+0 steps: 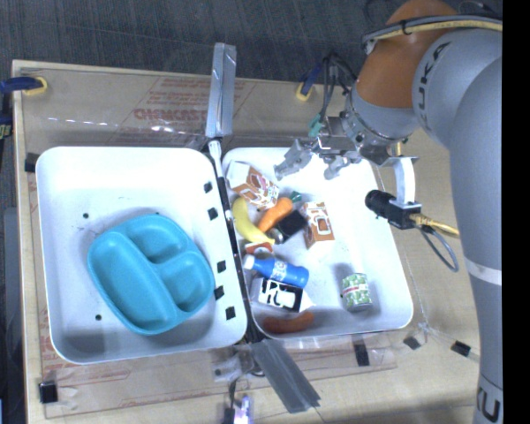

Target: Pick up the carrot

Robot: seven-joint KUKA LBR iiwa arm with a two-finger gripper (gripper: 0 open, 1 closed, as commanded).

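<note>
**Claw spread above the right bin, carrot below it**

We take the carrot (277, 212) as our landmark: it lies tilted in the right bin (390, 263), touching a yellow banana (246, 223) on its left and a black object (291, 226) on its right. Up and right of it hovers the claw (316, 161), fingers spread, pinching nothing. Below the carrot lie a blue bottle (281, 272) and a black-and-white label (280, 295); we cannot read its writing. Far left sits a blue plate (150, 272).

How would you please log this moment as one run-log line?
task: pick up carrot | gripper: open, above right bin, holding nothing | carrot: in right bin beside banana, ungrasped | left bin: blue tray
</note>
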